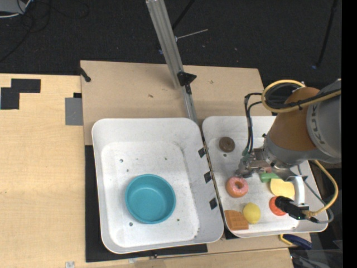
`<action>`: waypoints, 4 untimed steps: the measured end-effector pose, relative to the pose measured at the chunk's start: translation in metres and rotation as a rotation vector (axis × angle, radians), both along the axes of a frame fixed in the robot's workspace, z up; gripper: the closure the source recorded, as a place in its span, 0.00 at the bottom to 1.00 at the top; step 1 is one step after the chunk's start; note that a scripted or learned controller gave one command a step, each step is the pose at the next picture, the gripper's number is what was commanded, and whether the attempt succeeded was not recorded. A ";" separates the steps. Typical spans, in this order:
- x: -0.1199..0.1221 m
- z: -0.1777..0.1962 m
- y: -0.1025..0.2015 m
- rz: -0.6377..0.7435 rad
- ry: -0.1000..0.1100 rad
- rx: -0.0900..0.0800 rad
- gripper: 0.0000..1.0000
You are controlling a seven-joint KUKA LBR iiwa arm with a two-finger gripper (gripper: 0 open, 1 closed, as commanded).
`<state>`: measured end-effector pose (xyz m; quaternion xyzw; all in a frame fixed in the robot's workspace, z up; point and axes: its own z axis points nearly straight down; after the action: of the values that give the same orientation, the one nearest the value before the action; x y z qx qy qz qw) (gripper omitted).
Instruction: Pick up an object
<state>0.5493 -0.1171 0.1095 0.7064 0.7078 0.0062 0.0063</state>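
My gripper (249, 165) hangs low over the right bin (218, 128), just above and to the right of a pink donut (237, 187). A brown round disc (226, 144) lies to its upper left. Right beside the gripper a green piece (268, 177) peeks out from under the wrist, with a yellow piece (283, 188) below it. Further toward the front lie a red object (276, 205), a yellow lemon (252, 213) and an orange waffle-like square (237, 220). Nothing is visibly held.
The left bin (111, 133) holds a blue bowl (150, 199). A metal rail (167, 35) slants down to the gap between the bins. The grey and orange arm (295, 127) covers the right bin's far right part.
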 end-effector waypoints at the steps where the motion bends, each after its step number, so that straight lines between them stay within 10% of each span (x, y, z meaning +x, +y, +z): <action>1: 0.005 0.061 -0.004 -0.003 0.013 -0.001 1.00; 3: -0.003 0.166 -0.007 -0.003 0.013 0.000 1.00; 4: 0.001 0.146 0.041 0.001 0.019 0.001 1.00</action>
<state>0.5508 -0.0764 0.2555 0.7060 0.7082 -0.0004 -0.0009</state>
